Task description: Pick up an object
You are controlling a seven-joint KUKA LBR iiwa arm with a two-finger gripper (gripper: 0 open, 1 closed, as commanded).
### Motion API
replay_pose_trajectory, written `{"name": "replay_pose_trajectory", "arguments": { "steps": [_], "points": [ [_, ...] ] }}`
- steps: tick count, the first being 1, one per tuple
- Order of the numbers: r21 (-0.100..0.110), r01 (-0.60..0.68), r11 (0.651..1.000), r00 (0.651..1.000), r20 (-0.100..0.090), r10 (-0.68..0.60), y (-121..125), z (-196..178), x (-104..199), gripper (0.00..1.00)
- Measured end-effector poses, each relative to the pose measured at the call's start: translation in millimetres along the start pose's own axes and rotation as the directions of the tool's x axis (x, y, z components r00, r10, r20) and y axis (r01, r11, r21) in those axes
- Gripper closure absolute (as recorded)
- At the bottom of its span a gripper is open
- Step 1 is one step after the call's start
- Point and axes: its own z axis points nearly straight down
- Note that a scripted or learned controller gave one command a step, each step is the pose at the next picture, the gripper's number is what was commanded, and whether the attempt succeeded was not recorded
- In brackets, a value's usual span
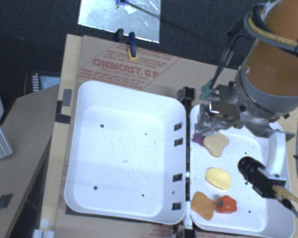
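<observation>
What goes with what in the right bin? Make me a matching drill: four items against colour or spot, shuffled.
Items:
1. pepper-shaped toy
2. lemon-like piece
3. cracker-like piece
4. beige piece

Descriptions:
A. pale tan, just below the gripper
B. orange-brown, at the near left corner of the right bin
C. yellow, mid bin
D. red, touching the orange-brown piece's right side

Pairs: 1-D, 2-C, 3-B, 4-A
</observation>
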Motion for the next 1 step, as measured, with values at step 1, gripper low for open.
{"name": "replay_pose_trajectory", "arguments": {
  "steps": [1],
  "points": [
    [-0.017, -0.003, 1.0, 1.0, -0.003, 0.003, 2.9, -83.0, 55.0, 1.0]
  ]
}}
